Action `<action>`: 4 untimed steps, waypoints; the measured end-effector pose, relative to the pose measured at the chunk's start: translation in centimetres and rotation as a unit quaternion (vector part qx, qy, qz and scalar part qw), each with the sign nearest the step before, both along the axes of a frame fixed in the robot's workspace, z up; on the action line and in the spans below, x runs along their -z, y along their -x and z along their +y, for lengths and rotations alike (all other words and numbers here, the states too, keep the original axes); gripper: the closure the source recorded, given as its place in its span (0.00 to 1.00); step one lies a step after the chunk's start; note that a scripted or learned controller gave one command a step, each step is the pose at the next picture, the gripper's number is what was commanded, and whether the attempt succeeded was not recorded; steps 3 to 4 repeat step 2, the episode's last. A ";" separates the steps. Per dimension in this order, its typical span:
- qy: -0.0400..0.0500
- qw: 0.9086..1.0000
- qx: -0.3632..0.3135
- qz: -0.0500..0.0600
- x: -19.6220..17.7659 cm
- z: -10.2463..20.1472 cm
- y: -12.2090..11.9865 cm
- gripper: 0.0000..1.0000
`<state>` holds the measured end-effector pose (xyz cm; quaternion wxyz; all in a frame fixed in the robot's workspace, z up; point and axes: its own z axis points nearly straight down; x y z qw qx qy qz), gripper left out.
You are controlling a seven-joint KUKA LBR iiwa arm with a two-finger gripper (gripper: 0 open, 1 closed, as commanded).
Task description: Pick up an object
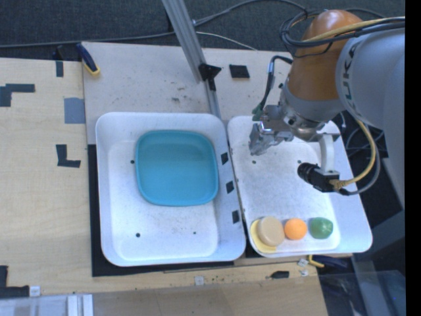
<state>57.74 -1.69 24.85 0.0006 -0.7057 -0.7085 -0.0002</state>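
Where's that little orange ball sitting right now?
The orange ball sits in the right bin, along its near edge, between a tan round object on its left and a green ball on its right.

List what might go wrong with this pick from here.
1. The gripper hangs over the far part of the right bin, while the tan round object, orange ball and green ball sit along its near rim; a straight descent would likely close on nothing.
2. Those three lie crowded against the wall, so fingers may hit the rim or nudge a neighbour.
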 end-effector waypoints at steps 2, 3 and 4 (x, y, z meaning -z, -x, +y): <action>0.000 1.000 0.000 0.000 1.6 9.4 1.6 1.00; 0.000 1.000 0.000 0.000 1.6 9.4 1.6 1.00; 0.000 1.000 0.000 0.000 1.6 9.4 1.6 1.00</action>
